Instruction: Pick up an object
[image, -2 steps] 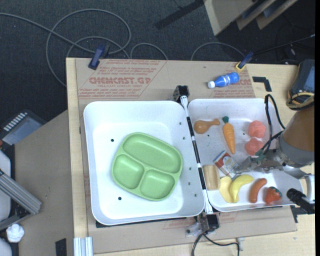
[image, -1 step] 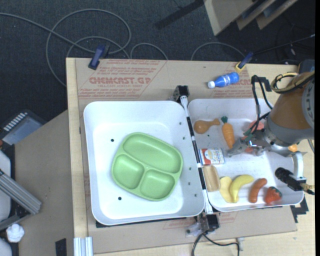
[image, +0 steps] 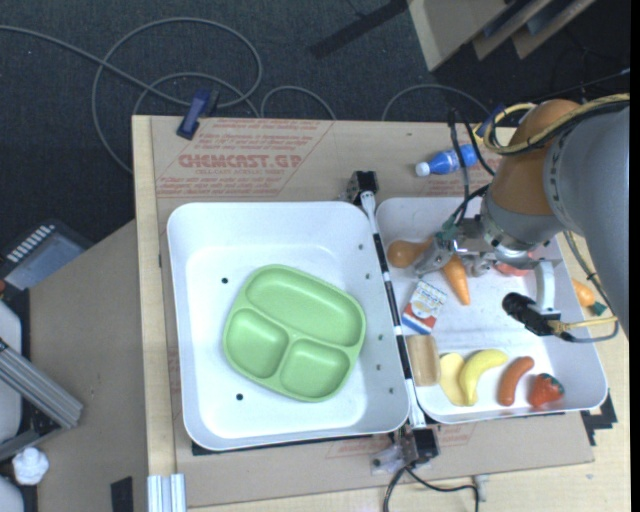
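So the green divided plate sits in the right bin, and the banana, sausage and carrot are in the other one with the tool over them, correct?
Not quite. The camera view shows the green divided plate in the left bin, not the right. The rest holds: the banana, sausage and carrot lie in the other bin, with the tool over them.

Bright even light; soft shadows; slightly blurry.
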